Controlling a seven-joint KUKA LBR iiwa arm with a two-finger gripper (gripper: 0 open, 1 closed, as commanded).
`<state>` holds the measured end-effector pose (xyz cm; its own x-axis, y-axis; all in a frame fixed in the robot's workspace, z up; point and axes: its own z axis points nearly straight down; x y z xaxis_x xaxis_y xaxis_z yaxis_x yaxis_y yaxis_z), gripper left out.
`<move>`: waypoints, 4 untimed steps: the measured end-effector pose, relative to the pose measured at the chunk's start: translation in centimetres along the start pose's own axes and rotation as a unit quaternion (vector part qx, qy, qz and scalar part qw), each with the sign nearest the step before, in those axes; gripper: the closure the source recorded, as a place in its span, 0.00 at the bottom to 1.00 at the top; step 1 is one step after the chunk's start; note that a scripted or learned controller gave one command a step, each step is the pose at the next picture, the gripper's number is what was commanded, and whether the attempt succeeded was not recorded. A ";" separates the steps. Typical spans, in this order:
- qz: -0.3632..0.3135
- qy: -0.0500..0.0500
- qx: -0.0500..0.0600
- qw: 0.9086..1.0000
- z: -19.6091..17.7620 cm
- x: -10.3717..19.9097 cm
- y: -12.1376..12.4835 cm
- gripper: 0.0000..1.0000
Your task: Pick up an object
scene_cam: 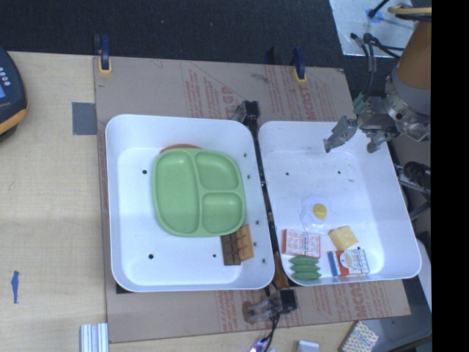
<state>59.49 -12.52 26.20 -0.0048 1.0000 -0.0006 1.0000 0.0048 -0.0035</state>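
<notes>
My gripper (357, 138) hangs over the far right part of the right bin (381, 189), its two fingers spread open with nothing between them. Well below it in the same bin lie a fried egg toy (317, 212), a yellow cheese piece (342, 237), a red and white packet (301, 243), a green pea pod (305, 268) and a small red, white and blue carton (352, 261). The left bin (132, 226) holds a green divided plate (198, 192) with something red-orange (180, 147) peeking out behind it, and a brown waffle-like bar (237, 246).
Both bins sit on a cardboard sheet (183, 86) held by two blue clamps (102, 53) at its far edge. A yellow and black device (9, 90) lies at the far left of the bench. Cables and a clip (249, 112) sit between the bins.
</notes>
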 end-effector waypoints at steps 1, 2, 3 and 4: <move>0.001 0.001 0.006 1.000 8.3 -0.7 -6.2 0.00; 0.003 0.001 0.006 1.000 17.6 -4.3 -11.6 0.00; -0.003 -0.001 -0.005 1.000 15.6 -4.2 -10.7 1.00; -0.002 0.000 -0.003 1.000 15.8 -4.2 -10.8 0.00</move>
<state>48.61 -16.77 10.43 -0.0092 1.0000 -0.0014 1.0000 0.0092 0.0021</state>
